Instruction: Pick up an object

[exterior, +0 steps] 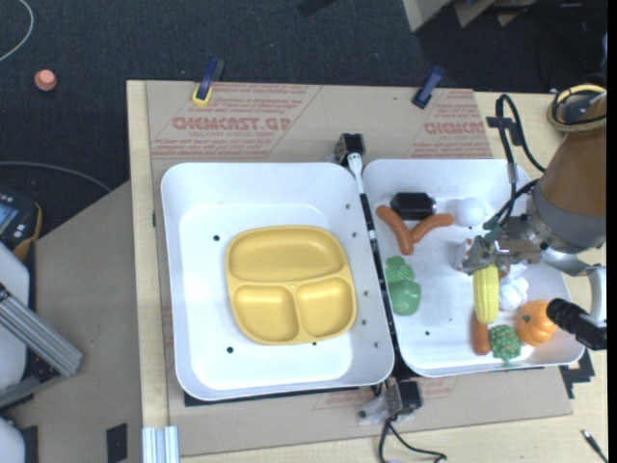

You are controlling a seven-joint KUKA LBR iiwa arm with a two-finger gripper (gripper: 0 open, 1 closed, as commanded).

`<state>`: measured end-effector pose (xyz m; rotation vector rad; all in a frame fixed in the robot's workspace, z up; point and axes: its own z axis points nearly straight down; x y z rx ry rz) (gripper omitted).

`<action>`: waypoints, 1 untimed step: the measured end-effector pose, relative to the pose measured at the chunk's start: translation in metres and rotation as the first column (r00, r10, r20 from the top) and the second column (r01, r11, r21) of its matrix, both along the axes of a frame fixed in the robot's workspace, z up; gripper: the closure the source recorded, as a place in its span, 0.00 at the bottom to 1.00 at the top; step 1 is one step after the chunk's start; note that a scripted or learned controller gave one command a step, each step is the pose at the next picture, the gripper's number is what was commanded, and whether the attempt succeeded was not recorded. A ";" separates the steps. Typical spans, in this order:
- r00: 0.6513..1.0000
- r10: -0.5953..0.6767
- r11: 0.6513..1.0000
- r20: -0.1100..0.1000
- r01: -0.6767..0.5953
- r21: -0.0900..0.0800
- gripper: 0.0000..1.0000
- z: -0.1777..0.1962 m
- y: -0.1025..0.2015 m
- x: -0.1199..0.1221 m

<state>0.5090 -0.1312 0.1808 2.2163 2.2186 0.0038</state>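
- Gripper (482, 255) sits low in the right bin (434, 340), just above the top end of the corn cob (486, 292); whether anything sits between the fingers I cannot tell, the metal there is a blur
- Arm (571, 186) reaches in from the right, orange band over the bin's far right side
- Candidate objects all crowd the right bin: corn cob upright in view, broccoli floret (504, 341) and a carrot piece (479, 337) at its lower end, orange fruit (536, 322) just beside, white pieces (514, 290) touching the cob's right side
- Risk: cob is long and smooth (likely to pivot or slip if pinched at one tip)
- Risk: neighbours packed tight, so closing here could catch a white piece instead, or shove the cob into the broccoli
- Sausages (413, 230) and green pepper (403, 288) lie apart, left of the gripper, easier targets
- Left bin (193, 258) holds a yellow divided plate (289, 283), well clear of the work
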 end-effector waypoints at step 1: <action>1.000 0.000 1.000 0.001 0.000 0.000 1.00 0.047 0.000 0.001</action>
